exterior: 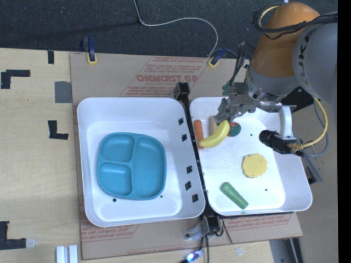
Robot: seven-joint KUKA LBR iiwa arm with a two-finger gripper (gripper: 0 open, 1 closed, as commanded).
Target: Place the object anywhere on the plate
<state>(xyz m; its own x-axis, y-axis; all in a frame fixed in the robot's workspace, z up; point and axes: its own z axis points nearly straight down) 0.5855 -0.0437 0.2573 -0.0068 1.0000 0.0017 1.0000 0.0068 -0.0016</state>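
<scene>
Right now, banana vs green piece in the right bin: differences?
The banana is yellow and curved; the green piece is straight. The banana lies under the gripper by the divider; the green piece lies apart, near the front rim. Both are elongated and rest in the right bin.

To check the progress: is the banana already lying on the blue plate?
No, the banana is in the right bin under the gripper, while the blue plate sits in the left bin.
</scene>
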